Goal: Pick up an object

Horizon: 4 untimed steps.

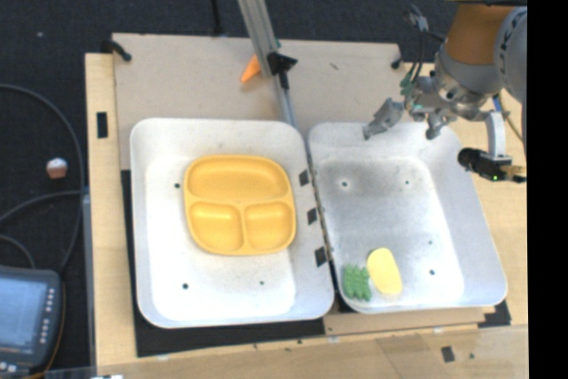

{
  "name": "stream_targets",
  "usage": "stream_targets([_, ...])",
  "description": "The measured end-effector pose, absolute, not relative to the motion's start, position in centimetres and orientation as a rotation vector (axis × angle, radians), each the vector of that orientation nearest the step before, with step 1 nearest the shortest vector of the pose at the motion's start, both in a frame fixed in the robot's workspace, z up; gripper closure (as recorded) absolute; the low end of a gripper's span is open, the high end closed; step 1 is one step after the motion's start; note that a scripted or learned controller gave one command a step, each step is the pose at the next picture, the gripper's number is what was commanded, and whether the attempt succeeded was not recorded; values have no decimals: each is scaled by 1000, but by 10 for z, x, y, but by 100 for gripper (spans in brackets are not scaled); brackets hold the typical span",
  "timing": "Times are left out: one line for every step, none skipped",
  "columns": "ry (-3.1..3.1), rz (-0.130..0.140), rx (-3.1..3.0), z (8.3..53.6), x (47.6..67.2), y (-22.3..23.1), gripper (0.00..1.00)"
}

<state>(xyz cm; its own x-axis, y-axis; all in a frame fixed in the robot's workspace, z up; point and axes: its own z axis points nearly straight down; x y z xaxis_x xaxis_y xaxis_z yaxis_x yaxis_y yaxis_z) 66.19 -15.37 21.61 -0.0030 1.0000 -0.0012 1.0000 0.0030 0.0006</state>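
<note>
Desk with two white bins: yellow tray in left, yellow lump beside green toy in right, hand open, empty, above far rim.

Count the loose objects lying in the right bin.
2. A yellow object and a green object lie side by side at the right bin's near-left corner. Nothing looks hidden there.

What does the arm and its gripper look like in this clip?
The arm is grey with an orange band above the wrist, and a pale cable loops over its top. The gripper is grey metal with two thin jaws, cluttered with small fittings. A black part with a tiny green light sits beside it.
</note>
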Motion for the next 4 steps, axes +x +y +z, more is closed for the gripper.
stream_targets([2224, -3, 2216, 216, 662, -154, 0])
stream_targets([2228, -7, 2218, 155, 662, -149, 0])
stream_targets([2225, -6, 2219, 102, 661, -150, 0])
stream_targets([2222, 1, 2212, 118, 663, -151, 100])
